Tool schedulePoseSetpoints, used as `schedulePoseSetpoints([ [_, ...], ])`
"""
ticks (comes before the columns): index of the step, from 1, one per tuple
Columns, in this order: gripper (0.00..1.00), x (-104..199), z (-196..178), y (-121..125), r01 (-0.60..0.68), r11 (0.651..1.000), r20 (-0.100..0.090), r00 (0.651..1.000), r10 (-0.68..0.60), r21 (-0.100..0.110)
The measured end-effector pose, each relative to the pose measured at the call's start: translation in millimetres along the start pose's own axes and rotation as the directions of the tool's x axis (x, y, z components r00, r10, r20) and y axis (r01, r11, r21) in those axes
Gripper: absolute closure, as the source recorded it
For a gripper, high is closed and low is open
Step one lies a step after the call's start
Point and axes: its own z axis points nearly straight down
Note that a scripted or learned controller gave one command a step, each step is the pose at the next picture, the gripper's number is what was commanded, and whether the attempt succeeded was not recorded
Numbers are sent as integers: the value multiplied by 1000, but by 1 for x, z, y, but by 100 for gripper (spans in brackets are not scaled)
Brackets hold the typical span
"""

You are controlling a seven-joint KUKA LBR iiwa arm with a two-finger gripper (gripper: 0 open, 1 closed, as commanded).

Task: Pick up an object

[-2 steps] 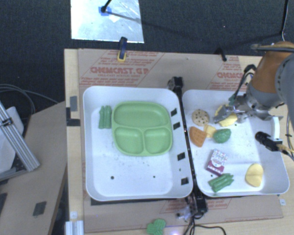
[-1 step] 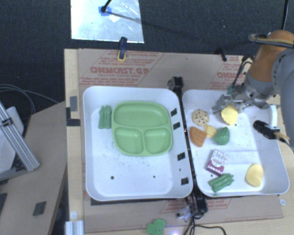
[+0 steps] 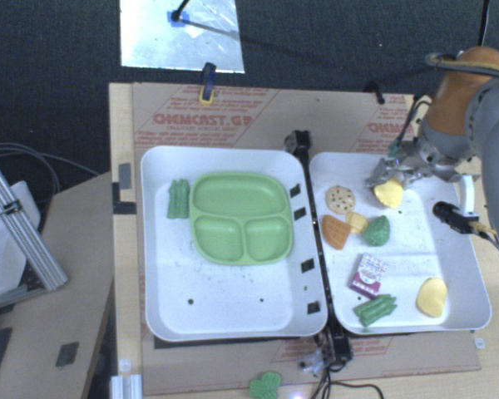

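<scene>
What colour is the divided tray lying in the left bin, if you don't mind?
Light green; the divided tray shows plainly in the camera view.

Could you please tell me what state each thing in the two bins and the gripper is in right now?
gripper: low in the right bin, at the yellow piece.
yellow piece: lying at the gripper's tip; hold unclear.
cookie: flat, untouched.
orange wedge: lying against the small yellow block.
green lump: resting loose.
pink box: lying flat.
green pods: lying near the front wall.
lemon: resting loose.
green tray: flat in the left bin.
</scene>
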Motion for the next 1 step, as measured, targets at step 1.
schedulePoseSetpoints([
  [1, 100, 102, -94, 2, 5, 1000, -5, 1000, -5, -2],
])
